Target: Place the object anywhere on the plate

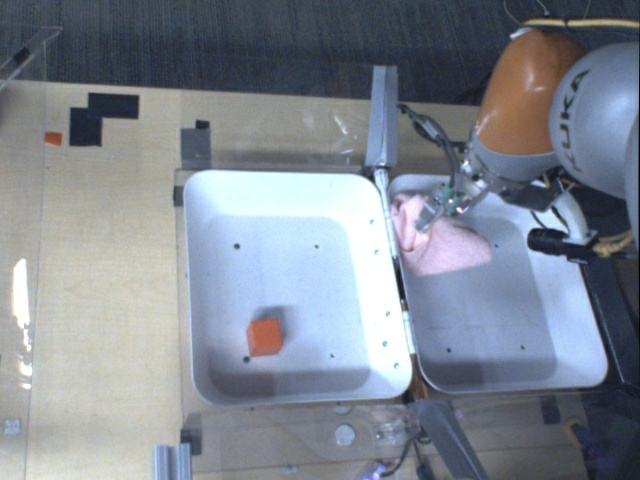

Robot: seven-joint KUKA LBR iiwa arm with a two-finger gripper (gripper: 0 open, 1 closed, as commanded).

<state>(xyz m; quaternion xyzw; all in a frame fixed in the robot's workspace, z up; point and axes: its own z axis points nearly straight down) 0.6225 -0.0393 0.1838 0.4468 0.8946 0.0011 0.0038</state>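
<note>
A small orange cube (265, 337) lies in the left white bin (210, 268), near its front left part. A pink plate (450, 251) rests in the right white bin (520, 358), against that bin's back left corner. My gripper (440, 211) hangs over the plate's back edge, at the end of the grey arm with the orange band (525, 93). The arm's wrist hides the space around the gripper's tip. The cube sits far to the left of the gripper, across the wall between the two bins.
A grey metal post (381, 118) stands at the back between the bins. Black and orange markers (95, 118) lie on the wooden bench at the far left. Cables (570, 243) run along the arm over the right bin's right side.
</note>
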